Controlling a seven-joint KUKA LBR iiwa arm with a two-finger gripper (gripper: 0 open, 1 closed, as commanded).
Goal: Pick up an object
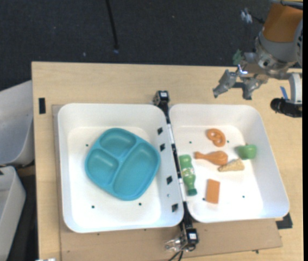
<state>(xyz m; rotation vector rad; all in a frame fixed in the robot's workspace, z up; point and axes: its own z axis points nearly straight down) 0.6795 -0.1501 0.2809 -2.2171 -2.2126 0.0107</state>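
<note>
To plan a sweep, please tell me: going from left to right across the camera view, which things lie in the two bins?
Blue divided plate → green block → orange flat piece → green cup.

two white bins (67,145), one blue tray (122,170), six small toy pieces (212,191)
</note>
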